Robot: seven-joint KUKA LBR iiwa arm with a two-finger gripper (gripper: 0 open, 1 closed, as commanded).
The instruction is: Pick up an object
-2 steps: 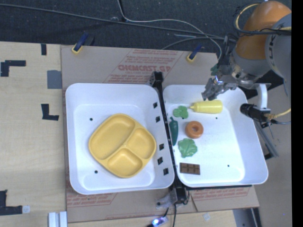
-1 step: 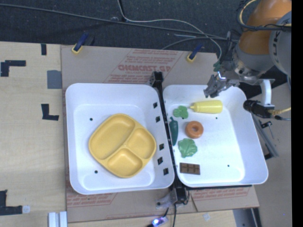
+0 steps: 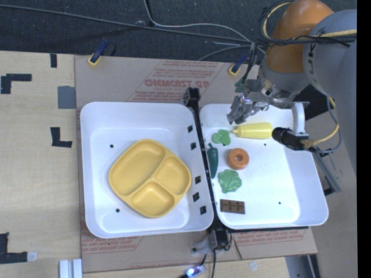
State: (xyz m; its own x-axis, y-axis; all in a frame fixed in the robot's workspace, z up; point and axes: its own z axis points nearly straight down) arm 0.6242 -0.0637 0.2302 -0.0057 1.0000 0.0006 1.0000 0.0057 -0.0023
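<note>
The fingers (image 3: 236,118) hung over the right bin (image 3: 301,204); I could not tell how far apart they stood, and nothing showed between them. Just beside them lay the yellow bottle (image 3: 253,131) and a small green piece (image 3: 221,137), then the orange ring (image 3: 237,158). Crowding risked a glancing close that would nudge the bottle away.
</note>
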